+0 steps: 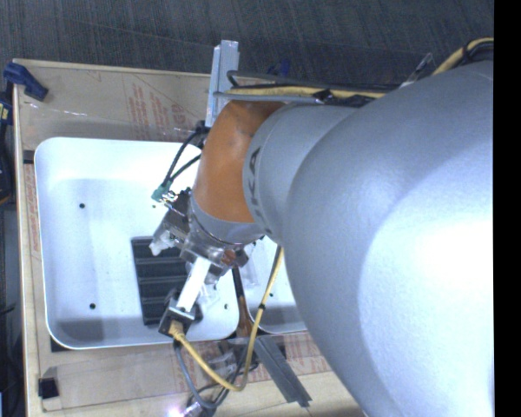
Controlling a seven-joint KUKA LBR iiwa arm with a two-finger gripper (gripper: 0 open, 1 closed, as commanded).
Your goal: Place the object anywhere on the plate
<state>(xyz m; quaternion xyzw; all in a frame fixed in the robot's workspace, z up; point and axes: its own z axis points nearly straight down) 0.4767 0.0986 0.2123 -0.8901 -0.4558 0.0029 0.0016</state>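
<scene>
The claw [189,252] hangs low in the middle of the frame, under the orange band of the arm [373,233], and it sits over the right-hand part of the left bin [48,233]. The wrist body hides its working end from above, so I cannot tell whether it is released, clenched or grasping anything. Nothing can be made out in its grip.

Directly beneath and just left of the claw lies a black ribbed slab [152,278] on the bin floor, in the lower middle of the frame. This is the only loose thing I can make out near the claw, so I take it to be the thing the task concerns. Whether it is the object or serves as the plate I cannot tell. Its long axis runs roughly from the top of the frame towards the bottom, leaning slightly, and its ribs follow that same line. Its left edge and lower end are open to view, while its right side passes under the claw.

The coming move turns on that relation: the claw stands above the slab's upper right part, not over its middle. My judgement is that any descent would meet the slab off-centre, and that a closing across the short way, left to right in the frame, would suit the ribs best.

Further out, a sliver of the right bin [278,318] shows beside the arm. Both bins rest on the tabletop [113,94], with a blue clamp [22,78] at the upper left.
</scene>
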